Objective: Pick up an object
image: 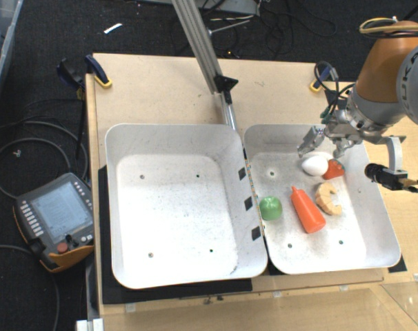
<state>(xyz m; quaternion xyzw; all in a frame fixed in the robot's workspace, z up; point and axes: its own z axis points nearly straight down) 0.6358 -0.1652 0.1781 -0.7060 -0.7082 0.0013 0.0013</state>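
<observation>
Fingers (pixel 324 142) of our gripper look spread, empty, just above the white egg (pixel 315 164) near the right bin's (pixel 374 254) far edge. Nearer lie an orange carrot (pixel 308 210), green ball (pixel 270 207) and bread piece (pixel 329 198).

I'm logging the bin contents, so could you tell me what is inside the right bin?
The right bin holds a green ball, an orange carrot, a white egg, a red piece and a tan piece. The gripper hides part.
</observation>
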